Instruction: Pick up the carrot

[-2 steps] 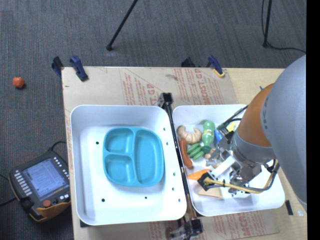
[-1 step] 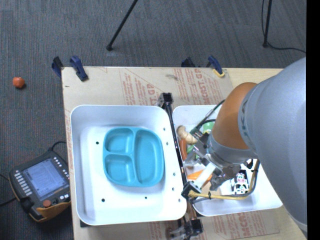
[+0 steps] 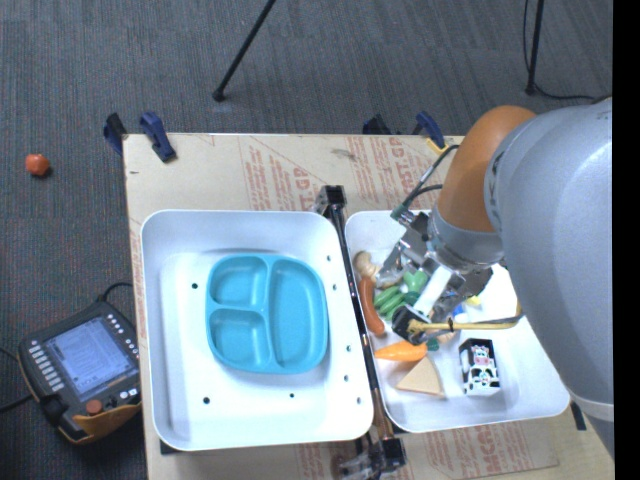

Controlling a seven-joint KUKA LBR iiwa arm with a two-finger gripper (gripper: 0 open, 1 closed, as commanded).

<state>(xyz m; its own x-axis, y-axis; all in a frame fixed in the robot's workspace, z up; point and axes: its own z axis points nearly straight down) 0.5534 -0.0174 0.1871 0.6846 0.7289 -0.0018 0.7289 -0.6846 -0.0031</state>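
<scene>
The carrot (image 3: 400,350), small, bright orange and tapered, lies in the right bin (image 3: 530,393) near its left wall, just in front of the wrist. My gripper (image 3: 402,276) is down inside this bin, above and slightly behind the carrot, over a cluster of green pieces (image 3: 412,284). The wrist and its fittings cover the gripper's tip. Nothing can be seen held in it.
A reddish sausage-like piece (image 3: 371,308) lies along the right bin's left wall, with a beige piece (image 3: 362,263) behind it. A tan wedge (image 3: 422,378) and a black-and-white carton (image 3: 480,366) sit near the front. The left bin (image 3: 165,368) holds a blue divided plate (image 3: 267,313).
</scene>
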